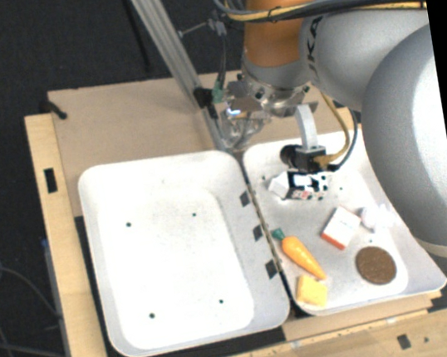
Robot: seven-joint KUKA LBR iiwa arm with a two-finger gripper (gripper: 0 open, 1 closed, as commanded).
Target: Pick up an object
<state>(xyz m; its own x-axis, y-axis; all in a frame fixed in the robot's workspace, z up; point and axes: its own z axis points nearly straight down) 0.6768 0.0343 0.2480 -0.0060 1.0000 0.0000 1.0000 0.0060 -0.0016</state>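
gripper: hangs over the far end of the ridge where the two bins meet. We see nothing in it, and we cannot tell whether it is spread or pressed together.
nearest thing: white-and-black packet, in the right bin just beside the gripper, near the far end.
other candidates: all in the right bin. The carrot lies along the ridge with its green tip pointing to the far end. The yellow block touches the carrot's thick end. The white-and-orange box and the brown disc sit further right.
left bin: bare white floor with a few dark specks, so nothing to pick there.
risk 1: we judge that a straight descent from here lands on the ridge or rim, not on an object, so the grasp would come up empty or jam.
risk 2: the carrot hugs the ridge, leaving little room on that side. A closing grip could also catch the yellow block.
risk 3: the brown disc looks flat and will likely slip out of a pinch.
risk 4: the grey strut stands close behind the wrist, so a swing to the left could clip it.
hard to see: we cannot name what the packet is, since its shape is broken up by black and red marks. The small pale lump next to the box is too blurred to identify.
cut off: the arm covers the right bin's right side.
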